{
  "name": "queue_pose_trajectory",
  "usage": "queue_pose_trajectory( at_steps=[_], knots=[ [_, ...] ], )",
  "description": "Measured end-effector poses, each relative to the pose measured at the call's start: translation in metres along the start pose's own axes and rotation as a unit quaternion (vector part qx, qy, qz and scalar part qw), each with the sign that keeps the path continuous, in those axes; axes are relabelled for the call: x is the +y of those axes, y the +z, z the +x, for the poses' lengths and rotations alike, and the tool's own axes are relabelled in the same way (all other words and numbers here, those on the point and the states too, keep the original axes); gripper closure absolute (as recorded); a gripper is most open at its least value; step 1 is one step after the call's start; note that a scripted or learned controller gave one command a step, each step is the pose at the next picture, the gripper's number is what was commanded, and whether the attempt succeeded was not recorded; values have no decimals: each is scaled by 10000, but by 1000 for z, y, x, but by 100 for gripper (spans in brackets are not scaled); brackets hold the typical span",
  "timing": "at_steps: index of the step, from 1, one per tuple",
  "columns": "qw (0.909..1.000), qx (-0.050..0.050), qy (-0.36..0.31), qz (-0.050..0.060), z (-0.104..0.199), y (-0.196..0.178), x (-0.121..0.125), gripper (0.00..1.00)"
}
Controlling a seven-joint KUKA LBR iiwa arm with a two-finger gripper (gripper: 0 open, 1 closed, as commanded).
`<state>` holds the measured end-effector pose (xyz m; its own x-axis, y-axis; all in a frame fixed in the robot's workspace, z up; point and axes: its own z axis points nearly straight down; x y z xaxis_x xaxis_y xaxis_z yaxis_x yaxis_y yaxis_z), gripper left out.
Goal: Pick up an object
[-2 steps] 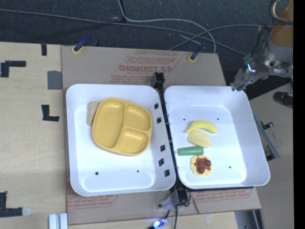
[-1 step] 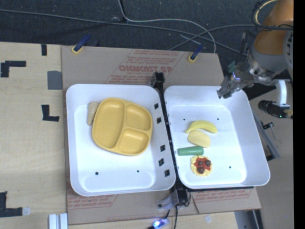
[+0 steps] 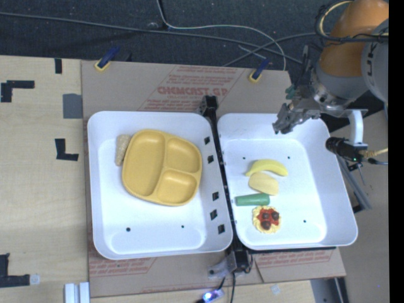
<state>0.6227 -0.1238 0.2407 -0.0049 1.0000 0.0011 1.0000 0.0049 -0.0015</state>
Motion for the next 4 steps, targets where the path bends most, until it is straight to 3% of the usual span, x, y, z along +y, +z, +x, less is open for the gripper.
queue_pose_trajectory(
  at_steps=[2, 4],
  knots=[
    [10000, 6, -12, 2, 120, -4, -25, 100],
    [10000, -4, -3, 14, 216, 6, -52, 100]
  ],
)
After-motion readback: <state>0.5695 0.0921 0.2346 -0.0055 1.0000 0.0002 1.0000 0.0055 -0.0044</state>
